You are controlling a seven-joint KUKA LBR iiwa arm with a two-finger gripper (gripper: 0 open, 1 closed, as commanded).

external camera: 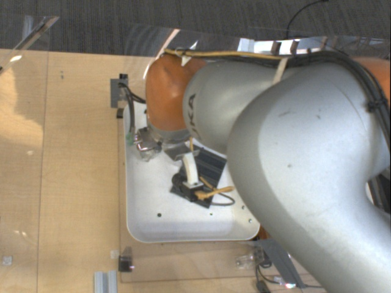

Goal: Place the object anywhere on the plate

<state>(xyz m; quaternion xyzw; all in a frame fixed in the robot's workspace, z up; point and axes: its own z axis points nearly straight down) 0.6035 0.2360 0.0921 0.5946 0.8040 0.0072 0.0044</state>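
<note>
- The grey arm [305, 151] fills the view from 12 through 3 to 5 o'clock, and whatever lies under it is hidden.
- One white bin [183, 234] shows left of centre; its 3 o'clock side is cut off by the arm.
- The orange band [165, 96] sits at the bin's 12 o'clock edge.
- Just below it, the gripper [145, 146] hangs over the bin's 10 o'clock corner, seen from above; whether it is apart or together cannot be told.
- Where the object lies cannot be told.
- The bare bench [61, 163] runs along 9 o'clock.
</note>
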